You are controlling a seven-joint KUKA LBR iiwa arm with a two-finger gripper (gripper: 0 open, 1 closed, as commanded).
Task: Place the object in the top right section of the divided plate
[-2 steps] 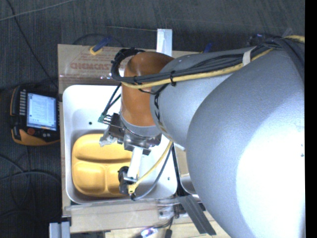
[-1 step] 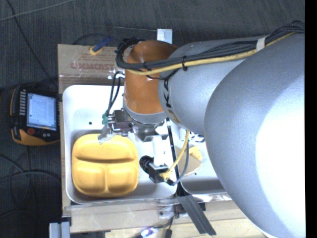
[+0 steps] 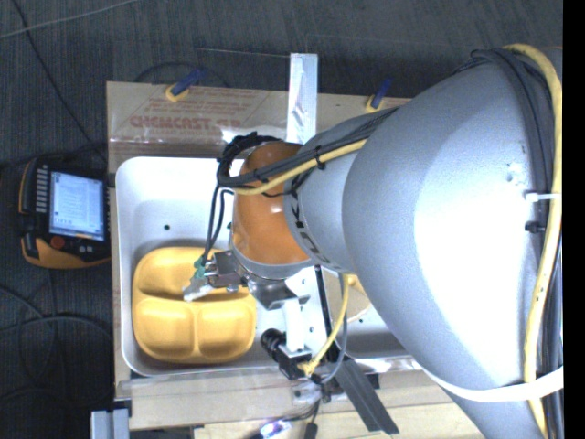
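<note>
A yellow divided plate (image 3: 187, 309) lies in the lower part of the left white bin (image 3: 160, 190). Its raised sections show as rounded lobes. The arm's orange wrist band (image 3: 265, 218) hangs over the bin's right side, just right of the plate. The gripper (image 3: 212, 277) sits at the plate's upper right edge, seen from above as a small metal and green part. The wrist hides whatever lies beneath it. No loose object shows in the bin.
The big grey arm body (image 3: 439, 236) covers the right bin and most of the right half of the view. A teach pendant (image 3: 69, 208) lies on the floor left of the bench. Cables (image 3: 219, 208) run down beside the wrist.
</note>
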